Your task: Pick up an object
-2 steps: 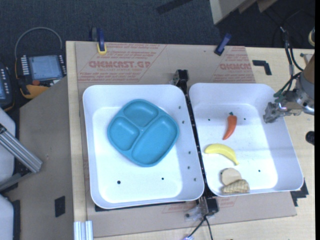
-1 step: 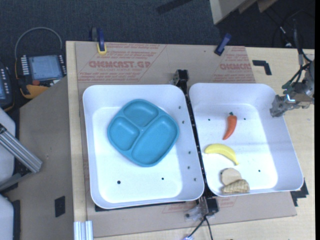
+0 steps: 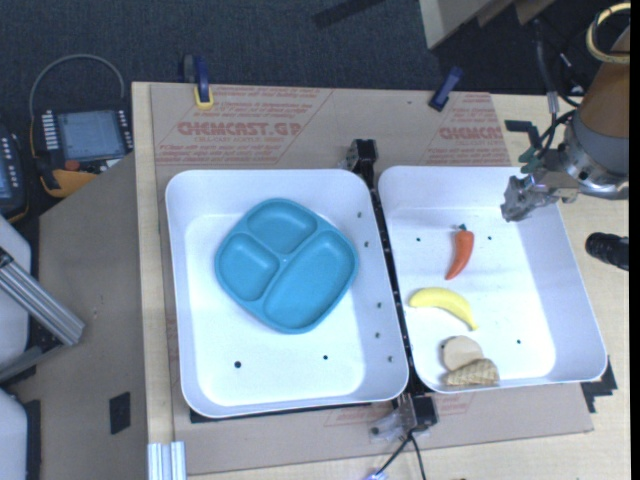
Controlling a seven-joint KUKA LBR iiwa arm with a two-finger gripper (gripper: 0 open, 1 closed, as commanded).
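Bright, even overhead light — the two white bins (image 3: 400, 268) nearly wash out, with only soft, short shadows under their contents. Focus is fair at centre, softer toward the corners — the dark floor (image 3: 250, 18) looks grainy.

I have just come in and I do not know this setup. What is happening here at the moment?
A grey robot arm reaches in from the right, and its two-finger gripper is above the upper right part of the right white bin. It holds nothing that I can see. In that bin lie an orange-red toy chili pepper, a yellow toy banana and a beige bread-like piece, all apart from the gripper. The left white bin holds a blue divided plastic plate. No object is picked up yet.
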